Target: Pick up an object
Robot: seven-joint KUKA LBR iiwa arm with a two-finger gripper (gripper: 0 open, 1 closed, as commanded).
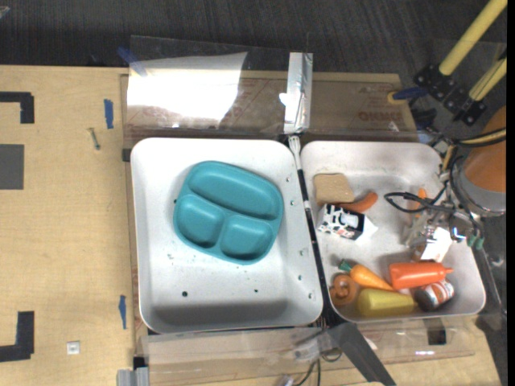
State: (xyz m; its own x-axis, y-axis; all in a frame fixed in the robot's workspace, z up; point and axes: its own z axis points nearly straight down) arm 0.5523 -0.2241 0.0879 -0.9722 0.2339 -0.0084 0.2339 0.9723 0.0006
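Observation:
The right bin (378,158) holds several small objects. A tan bread slice (333,187) lies at its back left, with a small orange piece (363,202) and a black-and-white toy (342,222) just in front of it. Along the front wall lie a carrot (368,277), a yellow piece (385,302), an orange bottle (419,274) and a dark can (435,294). My gripper (424,230) hangs low over the right side of this bin, just behind the orange bottle, amid cables and a white tag (436,248). I see nothing held in it.
The left bin (153,240) holds a teal divided plate (228,210). A clear plastic sheet (189,91) and a metal strip (298,87) lie behind the bins. The arm's orange band (491,175) is at the right edge, with yellow rods (479,22) above it.

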